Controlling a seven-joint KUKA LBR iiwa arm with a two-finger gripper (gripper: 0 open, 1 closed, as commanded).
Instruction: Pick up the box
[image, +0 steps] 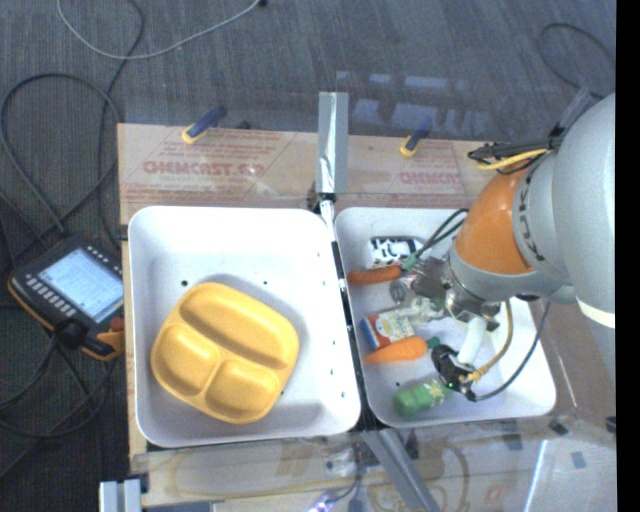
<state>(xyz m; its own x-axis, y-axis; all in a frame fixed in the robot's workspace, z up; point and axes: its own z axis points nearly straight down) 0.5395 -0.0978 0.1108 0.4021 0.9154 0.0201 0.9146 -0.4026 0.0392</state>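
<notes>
The box (394, 326) lies flat near the middle of the right bin (540, 398), a small white carton with a red patch at its left end. Just on its near side lies a carrot (397, 350), its green top pointing right, and the two look to be touching. Farther back, a second carrot (375, 275) rests near the bin's left wall, and behind it a black-and-white packet (395, 246) sits close to the far wall. A green object (418, 399) lies toward the near wall, to the right of the near carrot.

The gripper (428, 296) hangs over the box's right end, below the orange band of the arm (520, 245), which reaches in from the right. Cables and metal fittings crowd around it, so whether it is released or clenched cannot be told, and the box cannot be seen held in it. A black cable with a connector (447, 366) loops down from the wrist over the bin's near right part.

The left bin (150, 250) holds a yellow tray (226, 350) with three sections, lying on the bin floor, nearer the left wall. Both bins rest on the table (220, 170), whose brown board shows behind them. On the floor at far left lies a handheld control pad (70, 287) with a lit screen.
</notes>
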